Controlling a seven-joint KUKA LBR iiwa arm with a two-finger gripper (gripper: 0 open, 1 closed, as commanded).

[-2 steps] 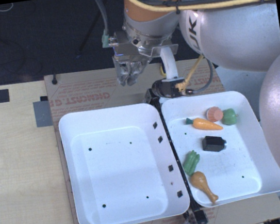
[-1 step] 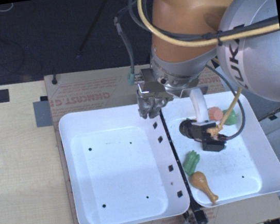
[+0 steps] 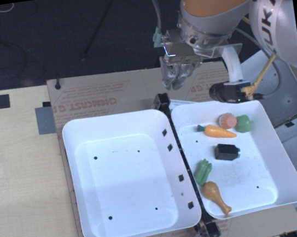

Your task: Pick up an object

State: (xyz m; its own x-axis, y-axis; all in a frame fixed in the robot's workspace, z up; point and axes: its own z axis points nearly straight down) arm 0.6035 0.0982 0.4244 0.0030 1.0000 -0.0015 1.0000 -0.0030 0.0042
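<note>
- We see two white bins [image 3: 115, 126] on brown cardboard [image 3: 106, 94] over a pale wooden bench [image 3: 20, 184].
- The gripper [image 3: 175, 78] hangs above; we cannot tell its grip.

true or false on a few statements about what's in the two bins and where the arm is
1. The carrot lies in the right bin. True.
2. The black block sits in the left bin. False: it is in the right bin.
3. The gripper hangs above the bins' far edge, holding nothing. True.
4. The drumstick lies next to the green round piece. False: they are at opposite ends of the bin.
</note>
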